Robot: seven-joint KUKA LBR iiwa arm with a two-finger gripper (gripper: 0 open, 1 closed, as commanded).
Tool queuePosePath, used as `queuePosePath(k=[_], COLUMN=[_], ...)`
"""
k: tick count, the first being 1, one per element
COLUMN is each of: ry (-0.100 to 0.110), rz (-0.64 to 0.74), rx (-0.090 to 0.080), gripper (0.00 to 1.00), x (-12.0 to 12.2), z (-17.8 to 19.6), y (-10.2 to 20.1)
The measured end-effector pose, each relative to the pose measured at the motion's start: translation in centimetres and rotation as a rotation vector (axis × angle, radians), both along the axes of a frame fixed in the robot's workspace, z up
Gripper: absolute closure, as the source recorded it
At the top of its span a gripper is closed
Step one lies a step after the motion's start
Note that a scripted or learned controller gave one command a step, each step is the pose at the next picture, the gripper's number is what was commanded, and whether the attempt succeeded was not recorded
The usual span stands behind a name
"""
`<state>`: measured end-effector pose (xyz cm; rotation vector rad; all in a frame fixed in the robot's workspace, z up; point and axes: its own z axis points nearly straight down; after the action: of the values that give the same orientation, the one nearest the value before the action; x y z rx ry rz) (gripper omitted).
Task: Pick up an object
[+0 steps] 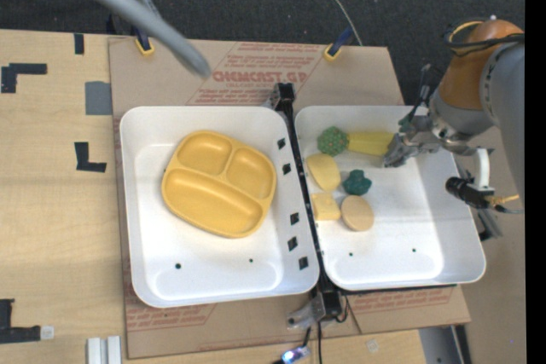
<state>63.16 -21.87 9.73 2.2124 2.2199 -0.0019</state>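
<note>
cardboard (256,72) reads "chemcast gp"; tool (397,151) by yellow piece (368,142), grip state unclear.

wooden bench (51,209) under a cardboard sheet (247,68) with two white bins (145,260) side by side

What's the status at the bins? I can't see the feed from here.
Claw low over right bin, beside yellow piece. Nothing seen held. Other small pieces crowd close; yellow tray sits in left bin.
</note>
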Motion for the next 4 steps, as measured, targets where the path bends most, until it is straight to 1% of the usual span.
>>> queuePosePath(k=[1,2,3,4], ry=[0.002,0.0,0.001,0.005], rz=[-0.002,-0.003,-0.002,0.003], rx=[0.006,0.004,0.005,0.007], gripper=[1.0,1.0,1.0,1.0], x=[0.0,-0.1,0.0,-0.6], z=[4.2,10.4,14.8,15.3], y=[0.1,-0.5,0.0,5.7])
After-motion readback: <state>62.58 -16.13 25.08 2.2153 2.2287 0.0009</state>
